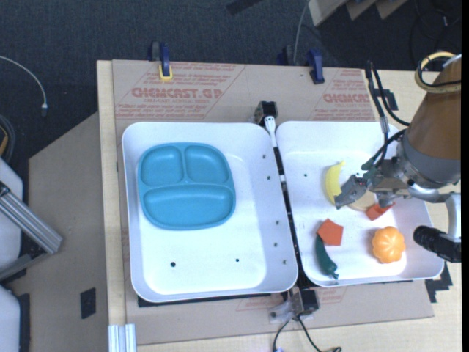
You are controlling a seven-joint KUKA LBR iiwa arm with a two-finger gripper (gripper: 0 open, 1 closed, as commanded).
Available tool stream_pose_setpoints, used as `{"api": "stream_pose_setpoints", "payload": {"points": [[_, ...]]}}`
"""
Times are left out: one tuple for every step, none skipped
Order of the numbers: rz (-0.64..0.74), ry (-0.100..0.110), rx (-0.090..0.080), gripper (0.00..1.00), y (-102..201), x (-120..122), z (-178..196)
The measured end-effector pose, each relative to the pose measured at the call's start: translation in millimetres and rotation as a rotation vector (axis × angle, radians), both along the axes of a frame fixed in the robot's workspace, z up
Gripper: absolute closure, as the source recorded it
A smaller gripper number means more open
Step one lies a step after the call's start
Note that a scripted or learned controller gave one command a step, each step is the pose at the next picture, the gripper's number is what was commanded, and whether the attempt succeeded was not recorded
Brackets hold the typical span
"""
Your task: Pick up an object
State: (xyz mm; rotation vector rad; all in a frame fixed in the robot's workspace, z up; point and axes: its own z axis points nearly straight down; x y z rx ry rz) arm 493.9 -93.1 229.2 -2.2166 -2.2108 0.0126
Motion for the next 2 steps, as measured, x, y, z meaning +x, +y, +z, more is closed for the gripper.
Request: {"api": "stream_pose_setpoints", "payload": {"points": [[0.003,-0.013,-0.001,0.0,0,3,6],[0.001,-0.005,0.0,0.0,-3,-8,-51]]}}
